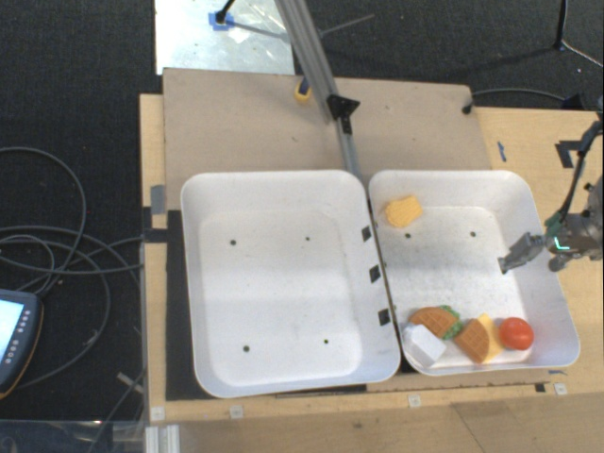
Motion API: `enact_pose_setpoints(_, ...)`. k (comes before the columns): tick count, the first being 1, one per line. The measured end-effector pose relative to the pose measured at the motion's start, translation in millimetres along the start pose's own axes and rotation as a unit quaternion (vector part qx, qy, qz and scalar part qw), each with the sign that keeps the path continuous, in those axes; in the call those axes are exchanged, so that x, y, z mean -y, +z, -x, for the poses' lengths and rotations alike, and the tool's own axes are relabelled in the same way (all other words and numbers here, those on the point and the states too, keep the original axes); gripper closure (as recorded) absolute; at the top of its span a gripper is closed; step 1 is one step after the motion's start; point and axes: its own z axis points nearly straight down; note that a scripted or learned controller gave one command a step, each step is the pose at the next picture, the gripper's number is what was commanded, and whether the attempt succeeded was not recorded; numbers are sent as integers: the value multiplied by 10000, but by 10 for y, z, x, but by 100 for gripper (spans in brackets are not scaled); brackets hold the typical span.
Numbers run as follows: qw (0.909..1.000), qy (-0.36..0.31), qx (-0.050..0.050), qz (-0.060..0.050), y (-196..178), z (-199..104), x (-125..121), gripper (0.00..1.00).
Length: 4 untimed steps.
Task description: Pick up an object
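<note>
The tool [522,252] hangs at the frame's right edge, over the right bin [453,189]; whether it is apart or together, I cannot tell. The red ball [516,332] lies nearest, just below it, toward the lower right.

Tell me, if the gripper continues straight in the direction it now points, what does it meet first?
The gripper points left, slightly downward, so it would probably meet the bare floor of the right bin first; depth is unclear.

The hand [534,251] reaches in from the right edge of the camera view, its dark grey fingers angled leftward and slightly down. A small green light glows on the body behind them. Whether the fingers are apart is unclear.
</note>
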Motion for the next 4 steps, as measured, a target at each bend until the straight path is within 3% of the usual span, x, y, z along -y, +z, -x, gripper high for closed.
enact_pose_setpoints(1,10000,5,5,17,-15,0,-7,0)
enact_pose_setpoints(4,10000,18,-5,-11,1576,24,13,0)
